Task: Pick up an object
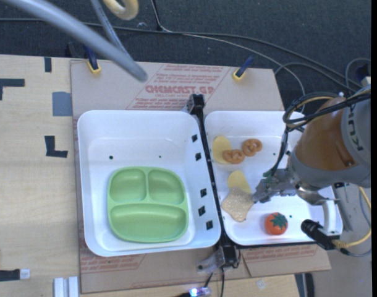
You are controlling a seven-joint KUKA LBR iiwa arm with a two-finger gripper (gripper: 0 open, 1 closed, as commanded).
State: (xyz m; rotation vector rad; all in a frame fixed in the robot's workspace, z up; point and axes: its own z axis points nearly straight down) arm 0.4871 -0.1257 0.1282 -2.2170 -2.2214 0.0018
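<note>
A green divided plate was set in the left bin; brown printed cardboard was laid beneath, on the counter.

You had open floor in the right bin only along its far edge; pretzels, chips, cracker and tomato crowded the rest.

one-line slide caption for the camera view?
KUKA arm's tool low in the right bin beside a beige toast piece, with a tomato and pretzels nearby; green divided plate in the left bin.
</note>
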